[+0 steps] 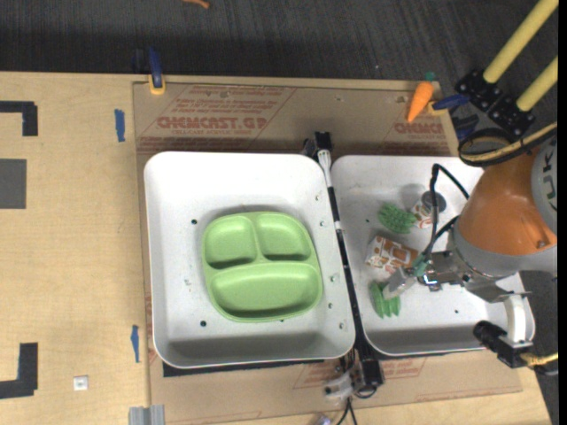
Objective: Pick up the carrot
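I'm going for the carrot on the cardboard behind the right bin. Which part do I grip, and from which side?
Probably the thick orange middle of the carrot, coming straight down from above. It lies flat on the cardboard, green top pointing away from the right bin and narrow tip toward it, so close across its width. A blue clamp sits close on its right, so a sideways approach looks risky.

dark carpet floor [292, 25] beyond a tan wooden bench [71, 237].
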Motion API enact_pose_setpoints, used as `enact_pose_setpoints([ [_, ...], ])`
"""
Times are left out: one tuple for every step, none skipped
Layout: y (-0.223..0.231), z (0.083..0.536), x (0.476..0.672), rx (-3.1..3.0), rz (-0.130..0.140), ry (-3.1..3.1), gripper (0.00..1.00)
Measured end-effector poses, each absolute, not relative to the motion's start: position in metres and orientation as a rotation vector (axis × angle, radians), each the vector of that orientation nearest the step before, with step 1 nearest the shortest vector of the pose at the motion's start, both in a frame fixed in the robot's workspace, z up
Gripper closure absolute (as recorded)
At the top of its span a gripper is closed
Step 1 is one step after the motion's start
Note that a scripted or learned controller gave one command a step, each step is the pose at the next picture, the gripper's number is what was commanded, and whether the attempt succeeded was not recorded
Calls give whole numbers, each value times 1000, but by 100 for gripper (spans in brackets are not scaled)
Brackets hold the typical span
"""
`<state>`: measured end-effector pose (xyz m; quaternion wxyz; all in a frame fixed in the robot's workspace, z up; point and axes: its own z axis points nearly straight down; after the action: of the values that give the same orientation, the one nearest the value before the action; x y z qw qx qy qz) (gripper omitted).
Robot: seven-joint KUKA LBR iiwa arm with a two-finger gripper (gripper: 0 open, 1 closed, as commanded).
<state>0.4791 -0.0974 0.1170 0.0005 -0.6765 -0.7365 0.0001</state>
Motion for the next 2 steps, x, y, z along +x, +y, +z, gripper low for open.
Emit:
enact_pose_setpoints([
  [-97,127,480,-2126,-2,-2314,100],
  [-1,185,482,-2130,-1,-2309,100],
])
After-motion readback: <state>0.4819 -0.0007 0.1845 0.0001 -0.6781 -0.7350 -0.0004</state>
